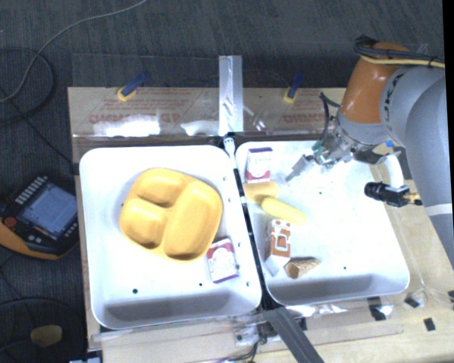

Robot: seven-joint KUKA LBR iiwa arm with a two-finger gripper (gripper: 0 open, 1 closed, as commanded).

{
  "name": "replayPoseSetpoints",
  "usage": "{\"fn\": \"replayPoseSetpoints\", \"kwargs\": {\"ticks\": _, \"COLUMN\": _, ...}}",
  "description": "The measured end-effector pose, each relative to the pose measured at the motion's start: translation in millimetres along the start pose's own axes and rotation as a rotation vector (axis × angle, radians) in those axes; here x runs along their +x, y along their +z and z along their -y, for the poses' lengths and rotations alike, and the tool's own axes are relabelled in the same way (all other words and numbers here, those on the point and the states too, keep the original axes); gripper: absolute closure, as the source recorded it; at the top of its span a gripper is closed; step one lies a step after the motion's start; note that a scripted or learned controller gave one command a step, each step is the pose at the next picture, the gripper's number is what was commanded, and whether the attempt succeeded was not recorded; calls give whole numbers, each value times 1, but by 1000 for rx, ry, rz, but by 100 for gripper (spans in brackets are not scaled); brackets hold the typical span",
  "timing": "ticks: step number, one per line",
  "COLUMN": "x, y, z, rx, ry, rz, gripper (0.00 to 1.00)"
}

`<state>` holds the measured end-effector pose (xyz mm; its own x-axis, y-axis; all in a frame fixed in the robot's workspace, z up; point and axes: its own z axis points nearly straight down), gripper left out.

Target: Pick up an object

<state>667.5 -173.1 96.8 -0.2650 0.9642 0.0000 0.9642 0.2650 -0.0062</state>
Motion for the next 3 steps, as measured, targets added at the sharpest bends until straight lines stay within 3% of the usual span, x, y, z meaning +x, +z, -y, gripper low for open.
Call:
{"fn": "replayPoseSetpoints", "kwargs": {"ticks": 1, "x": 0, "y": -5, "z": 0, "rx": 4, "ry": 1, "rz": -2, "gripper": 100}}
{"fn": "replayPoseSetpoints", "kwargs": {"ticks": 2, "x": 0, "y": -5, "z": 0, "rx": 4, "ry": 1, "rz": -2, "gripper": 0}}
{"fn": "replayPoseSetpoints", "kwargs": {"ticks": 3, "x": 83, "y": 5, "z": 54, "rx": -3, "ry": -76, "rz": -2, "gripper": 0}}
